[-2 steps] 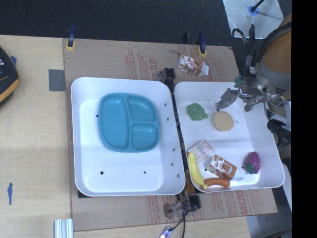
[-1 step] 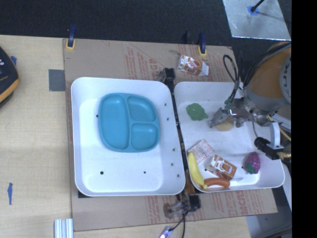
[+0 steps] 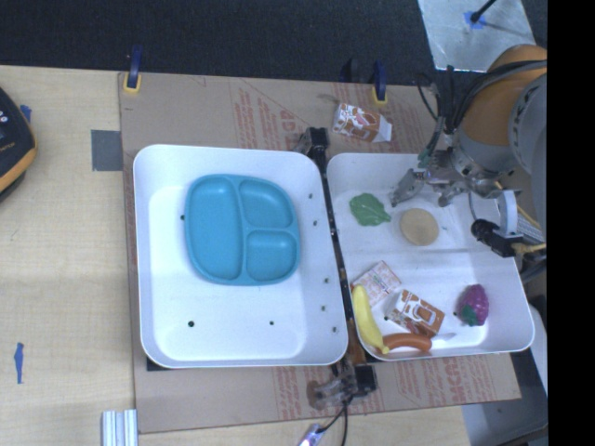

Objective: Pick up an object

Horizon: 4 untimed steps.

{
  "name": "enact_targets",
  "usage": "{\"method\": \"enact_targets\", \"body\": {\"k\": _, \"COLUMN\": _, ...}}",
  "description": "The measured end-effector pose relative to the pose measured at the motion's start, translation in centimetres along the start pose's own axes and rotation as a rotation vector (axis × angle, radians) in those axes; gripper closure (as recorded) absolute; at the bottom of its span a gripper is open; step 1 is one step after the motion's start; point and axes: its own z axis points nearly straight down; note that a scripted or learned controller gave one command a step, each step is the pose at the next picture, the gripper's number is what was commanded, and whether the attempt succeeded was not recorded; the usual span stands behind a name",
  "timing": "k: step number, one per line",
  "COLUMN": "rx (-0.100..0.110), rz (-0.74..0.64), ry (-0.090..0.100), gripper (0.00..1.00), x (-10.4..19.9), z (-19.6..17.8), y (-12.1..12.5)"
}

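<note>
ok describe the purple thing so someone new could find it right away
Look in the right white bin, at its near right corner. The small purple grape bunch lies there alone, to the right of the snack packet. It is the bin's one purple, knobbly thing.

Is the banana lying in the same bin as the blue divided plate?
No, the banana lies in the right bin beside a hot dog, while the blue divided plate sits in the left bin.
</note>
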Motion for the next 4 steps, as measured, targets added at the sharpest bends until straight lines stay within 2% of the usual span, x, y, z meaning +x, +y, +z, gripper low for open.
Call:
{"method": "enact_targets", "body": {"k": 1, "rx": 0.001, "rz": 0.000, "ry": -0.002, "gripper": 0.00, "x": -1.6, "z": 0.0, "y": -4.7}}
{"method": "enact_targets", "body": {"k": 2, "rx": 0.002, "rz": -0.002, "ry": -0.002, "gripper": 1.00, "x": -1.7, "z": -1.0, "y": -4.7}}
{"method": "enact_targets", "body": {"k": 3, "rx": 0.000, "rz": -0.002, "ry": 0.000, "gripper": 1.00, "x": 7.7, "z": -1.8, "y": -0.3}}
{"method": "enact_targets", "body": {"k": 4, "rx": 0.002, "rz": -0.001, "ry": 0.000, "gripper": 1.00, "x": 13.5, "z": -10.0, "y": -6.0}}
